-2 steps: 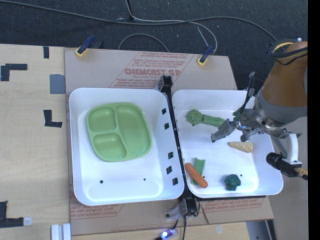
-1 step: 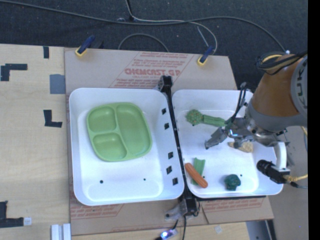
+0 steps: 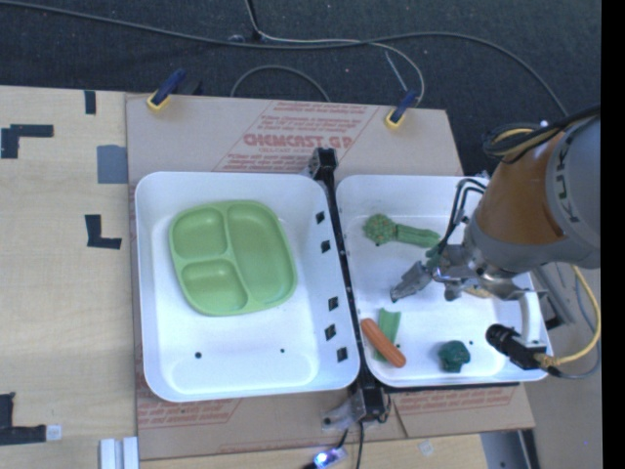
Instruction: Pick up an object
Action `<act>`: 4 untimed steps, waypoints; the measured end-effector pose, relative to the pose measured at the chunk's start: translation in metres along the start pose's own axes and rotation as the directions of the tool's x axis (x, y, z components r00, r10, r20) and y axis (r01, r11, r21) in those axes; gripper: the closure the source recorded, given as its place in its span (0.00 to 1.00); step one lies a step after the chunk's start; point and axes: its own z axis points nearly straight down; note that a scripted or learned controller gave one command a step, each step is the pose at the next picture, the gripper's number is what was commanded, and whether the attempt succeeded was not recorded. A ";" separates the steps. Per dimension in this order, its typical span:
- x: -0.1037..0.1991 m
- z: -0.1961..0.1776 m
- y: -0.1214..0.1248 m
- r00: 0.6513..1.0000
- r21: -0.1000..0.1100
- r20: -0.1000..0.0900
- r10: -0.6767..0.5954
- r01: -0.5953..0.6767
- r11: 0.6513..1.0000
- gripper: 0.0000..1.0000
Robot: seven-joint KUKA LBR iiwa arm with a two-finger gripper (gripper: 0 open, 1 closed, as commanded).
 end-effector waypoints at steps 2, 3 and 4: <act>0.001 0.044 0.000 1.000 -0.002 0.000 -0.001 0.001 1.000 1.00; -0.001 -0.001 -0.009 1.000 -0.006 0.000 0.000 0.000 1.000 1.00; 0.004 -0.042 -0.006 1.000 -0.008 0.000 -0.002 0.002 1.000 1.00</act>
